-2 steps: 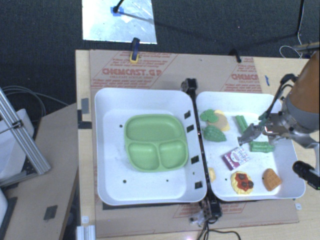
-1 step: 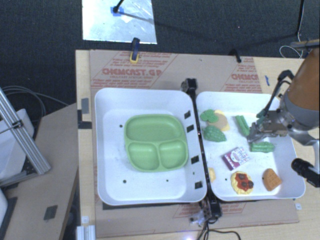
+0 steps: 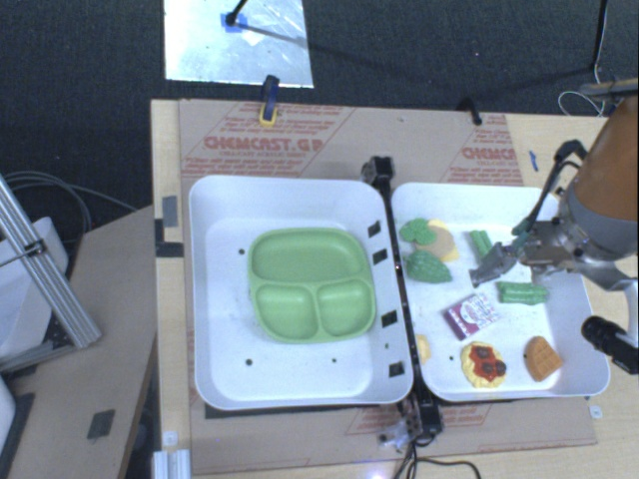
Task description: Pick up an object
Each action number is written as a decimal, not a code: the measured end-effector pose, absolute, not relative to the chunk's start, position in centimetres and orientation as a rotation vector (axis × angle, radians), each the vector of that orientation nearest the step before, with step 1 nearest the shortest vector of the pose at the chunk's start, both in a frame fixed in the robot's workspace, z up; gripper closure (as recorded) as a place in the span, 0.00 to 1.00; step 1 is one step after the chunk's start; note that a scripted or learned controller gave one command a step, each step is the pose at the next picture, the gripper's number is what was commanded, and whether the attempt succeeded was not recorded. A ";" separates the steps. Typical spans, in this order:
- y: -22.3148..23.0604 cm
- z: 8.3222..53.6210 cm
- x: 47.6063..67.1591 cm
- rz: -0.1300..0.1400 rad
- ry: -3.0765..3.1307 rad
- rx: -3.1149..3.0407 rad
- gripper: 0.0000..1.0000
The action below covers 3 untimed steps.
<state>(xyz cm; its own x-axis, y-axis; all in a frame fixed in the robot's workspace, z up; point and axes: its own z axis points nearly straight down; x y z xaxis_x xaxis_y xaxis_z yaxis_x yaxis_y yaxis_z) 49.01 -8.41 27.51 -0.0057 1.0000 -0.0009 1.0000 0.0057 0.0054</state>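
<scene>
In the right bin lie several toy foods: two green leafy pieces, a green block, a green bean-like piece, a purple and white packet, a small pizza and an orange bread piece. My gripper hangs over the middle of this bin, reaching in from the right, its dark fingers spread apart with nothing between them. It is just left of the bean-like piece and above the packet.
The left bin holds a green divided tray. A black divider with clips runs between the bins. The arm's grey body and orange band cover the right bin's far right side.
</scene>
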 end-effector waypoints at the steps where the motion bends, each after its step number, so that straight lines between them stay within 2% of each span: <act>1: -8.4 28.6 49.1 0.008 2.228 2.205 1.00; 2: -8.4 28.6 49.1 0.007 2.228 2.206 0.00; 3: -8.4 29.7 49.2 0.011 2.231 2.198 1.00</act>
<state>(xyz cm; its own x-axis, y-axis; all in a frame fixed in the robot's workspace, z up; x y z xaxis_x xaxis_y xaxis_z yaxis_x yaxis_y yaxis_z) 49.20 -8.42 29.68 -0.0148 0.9999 -0.0019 0.9998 0.0148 0.0115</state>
